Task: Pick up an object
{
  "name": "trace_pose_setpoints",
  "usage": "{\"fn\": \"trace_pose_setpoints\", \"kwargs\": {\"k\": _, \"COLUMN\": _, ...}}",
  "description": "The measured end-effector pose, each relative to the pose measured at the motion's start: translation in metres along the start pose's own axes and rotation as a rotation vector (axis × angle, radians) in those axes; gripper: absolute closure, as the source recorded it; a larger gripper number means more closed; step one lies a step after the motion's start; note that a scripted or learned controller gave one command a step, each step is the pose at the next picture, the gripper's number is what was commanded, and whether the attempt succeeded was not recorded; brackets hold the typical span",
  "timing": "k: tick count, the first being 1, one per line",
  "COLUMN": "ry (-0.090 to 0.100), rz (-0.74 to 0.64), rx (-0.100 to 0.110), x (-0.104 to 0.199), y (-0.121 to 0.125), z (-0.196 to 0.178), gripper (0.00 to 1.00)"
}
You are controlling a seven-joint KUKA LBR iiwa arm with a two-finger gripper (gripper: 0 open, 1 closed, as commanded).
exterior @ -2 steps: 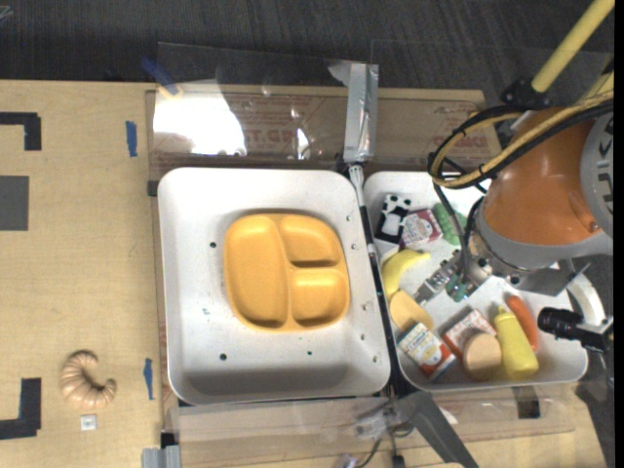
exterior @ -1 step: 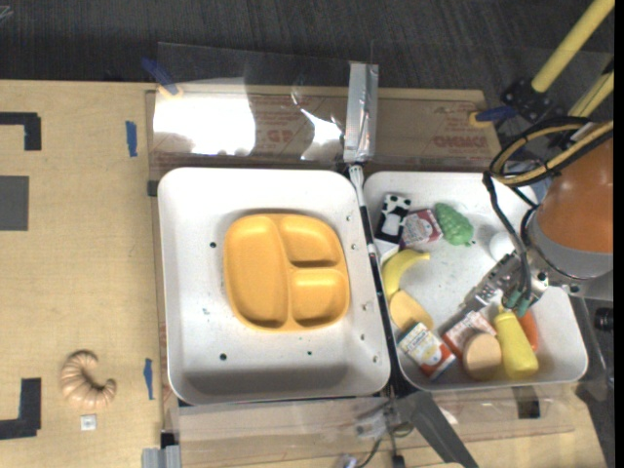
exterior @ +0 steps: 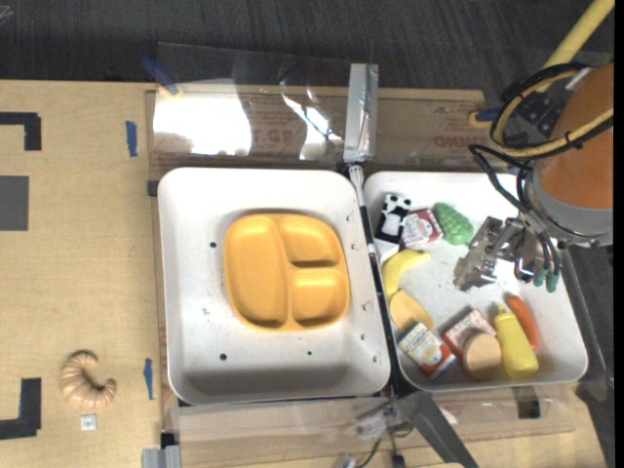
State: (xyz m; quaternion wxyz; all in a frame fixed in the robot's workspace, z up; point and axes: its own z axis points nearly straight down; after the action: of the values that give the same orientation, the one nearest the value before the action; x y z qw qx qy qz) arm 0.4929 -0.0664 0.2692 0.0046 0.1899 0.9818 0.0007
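While it hangs, tool [exterior: 478, 261]: over right bin [exterior: 565, 359]; grip can't be told.
Near: banana [exterior: 402, 266], green toy [exterior: 452, 223], yellow bottle [exterior: 515, 344].

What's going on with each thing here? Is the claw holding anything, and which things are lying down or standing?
gripper: above the right bin, nothing visibly between its fingers
yellow divided tray: flat in the left bin, compartments bare
banana: lying in the right bin
yellow bottle: lying on its side
croissant: on the bench, outside both bins
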Motion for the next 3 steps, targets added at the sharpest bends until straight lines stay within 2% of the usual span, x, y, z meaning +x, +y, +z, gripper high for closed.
{"fn": "trace_pose_setpoints", "kwargs": {"k": 1, "ry": 0.007, "rz": 0.033, "rx": 0.004, "x": -0.023, "y": -0.080, "z": 0.016, "gripper": 1.00}}
{"fn": "trace_pose_setpoints", "kwargs": {"k": 2, "ry": -0.001, "rz": -0.232, "rx": 0.000, "x": -0.001, "y": -0.032, "z": -0.032, "gripper": 1.00}}
{"fn": "trace_pose_setpoints", "kwargs": {"k": 3, "ry": 0.017, "rz": -0.253, "rx": 0.002, "x": -0.037, "y": -0.140, "z": 0.105, "gripper": 1.00}}
